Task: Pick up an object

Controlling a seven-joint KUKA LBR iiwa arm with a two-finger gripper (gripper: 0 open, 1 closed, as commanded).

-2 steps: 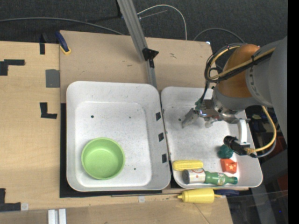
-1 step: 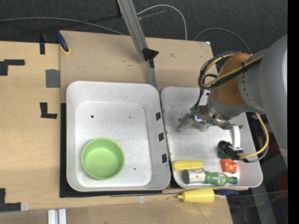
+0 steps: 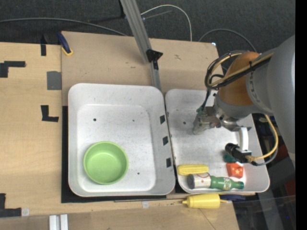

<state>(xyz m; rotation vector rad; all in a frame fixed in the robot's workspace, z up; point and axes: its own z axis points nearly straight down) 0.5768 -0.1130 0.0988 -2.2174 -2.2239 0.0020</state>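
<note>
A yellow bottle (image 3: 203, 201) lay well below the fingers (image 3: 200, 125), whose spread I could not tell; closing there would likely catch only bare bin (image 3: 184, 104).

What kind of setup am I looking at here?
Likely a lab bench for robot grasp trials: two white bins on a wooden bench, loose cables, and toy-like items such as a green bowl.

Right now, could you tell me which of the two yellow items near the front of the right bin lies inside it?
The yellow corn cob, lying inside just above the green bottle. The yellow mustard bottle lies outside, beyond the bin's front rim.
</note>
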